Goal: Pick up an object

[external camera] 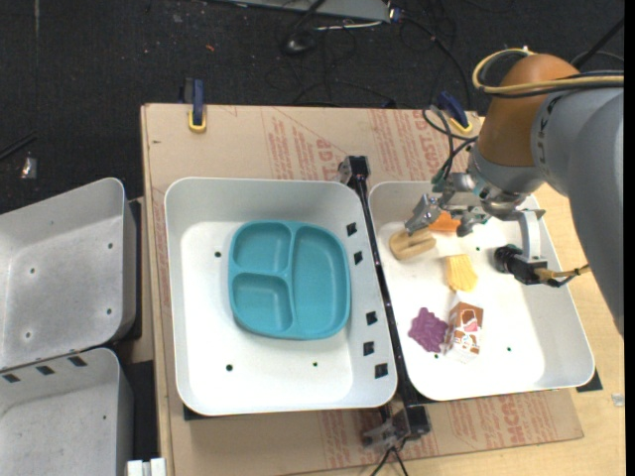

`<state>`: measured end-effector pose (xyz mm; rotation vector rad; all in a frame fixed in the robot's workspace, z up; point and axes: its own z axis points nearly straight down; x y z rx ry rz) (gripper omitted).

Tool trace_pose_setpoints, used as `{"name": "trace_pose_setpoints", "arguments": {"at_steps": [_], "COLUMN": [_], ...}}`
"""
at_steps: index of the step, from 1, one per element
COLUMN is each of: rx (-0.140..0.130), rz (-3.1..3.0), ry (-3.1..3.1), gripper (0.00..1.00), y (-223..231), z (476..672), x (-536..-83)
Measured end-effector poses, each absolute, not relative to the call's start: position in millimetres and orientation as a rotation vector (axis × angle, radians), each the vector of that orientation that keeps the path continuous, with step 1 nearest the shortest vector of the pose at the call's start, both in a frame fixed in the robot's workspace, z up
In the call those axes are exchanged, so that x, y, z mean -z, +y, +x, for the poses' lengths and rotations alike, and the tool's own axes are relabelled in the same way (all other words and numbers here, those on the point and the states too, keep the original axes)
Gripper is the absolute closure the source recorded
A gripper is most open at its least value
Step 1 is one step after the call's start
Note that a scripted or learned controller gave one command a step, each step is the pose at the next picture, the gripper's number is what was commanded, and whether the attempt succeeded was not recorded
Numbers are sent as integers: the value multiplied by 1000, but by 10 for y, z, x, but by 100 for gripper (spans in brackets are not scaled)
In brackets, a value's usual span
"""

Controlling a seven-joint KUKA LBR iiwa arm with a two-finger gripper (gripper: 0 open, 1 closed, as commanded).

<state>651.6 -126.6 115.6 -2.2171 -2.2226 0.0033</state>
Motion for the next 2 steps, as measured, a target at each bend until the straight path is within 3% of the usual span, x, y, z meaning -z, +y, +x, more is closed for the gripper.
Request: {"name": "trace_pose_setpoints", "arguments": {"at_steps": [1, 2], "rx": [2, 4], "rz": [-2220, -2222], "ry": [-2226, -2227], "gripper": [100, 100], "y": [-1268, -1280], "z": [6531, 6557], "x": [-1290, -1720]}}
